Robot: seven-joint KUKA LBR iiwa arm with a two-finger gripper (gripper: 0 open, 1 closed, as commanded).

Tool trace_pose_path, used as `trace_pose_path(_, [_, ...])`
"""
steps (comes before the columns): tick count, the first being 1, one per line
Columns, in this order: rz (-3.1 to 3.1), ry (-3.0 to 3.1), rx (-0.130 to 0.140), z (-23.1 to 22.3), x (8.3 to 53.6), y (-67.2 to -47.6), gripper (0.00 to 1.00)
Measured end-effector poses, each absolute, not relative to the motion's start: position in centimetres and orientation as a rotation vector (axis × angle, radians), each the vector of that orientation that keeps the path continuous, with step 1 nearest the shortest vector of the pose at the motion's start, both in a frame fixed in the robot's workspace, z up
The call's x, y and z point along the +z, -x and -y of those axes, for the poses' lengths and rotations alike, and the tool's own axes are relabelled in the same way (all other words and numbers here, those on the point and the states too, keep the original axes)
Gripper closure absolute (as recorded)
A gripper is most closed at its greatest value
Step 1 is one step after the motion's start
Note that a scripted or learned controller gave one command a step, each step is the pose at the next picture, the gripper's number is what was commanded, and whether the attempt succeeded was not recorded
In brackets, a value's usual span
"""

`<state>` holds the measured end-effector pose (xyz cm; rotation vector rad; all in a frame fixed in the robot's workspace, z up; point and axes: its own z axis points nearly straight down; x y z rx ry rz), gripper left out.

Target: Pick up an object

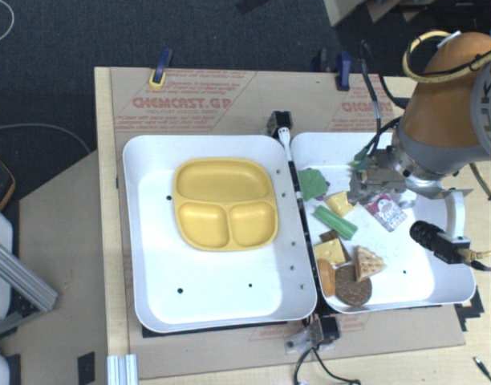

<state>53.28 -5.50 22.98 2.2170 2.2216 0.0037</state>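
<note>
A worktop (109,215) carries two shallow white bins side by side. The left bin (149,279) holds a yellow divided plate (226,203) near its back edge. The right bin (422,291) holds a pile of toy food: a green leaf (313,184) at its back left, yellow cheese wedges (338,204), a green stick (334,223), a pizza slice (368,261) and a brown cookie (353,289) toward the front edge. The grey arm with its orange band (446,103) leans in from the right, wrist bent down over the bin's middle. Its hand (374,184) hangs above a red-and-white packet (389,212); whether it is spread or pressed together cannot be told.
</note>
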Motion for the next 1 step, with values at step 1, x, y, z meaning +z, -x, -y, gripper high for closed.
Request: trace_pose_path(1, [-2.219,-2.22,0.002,6.51,23.49,-52.9,1.0])
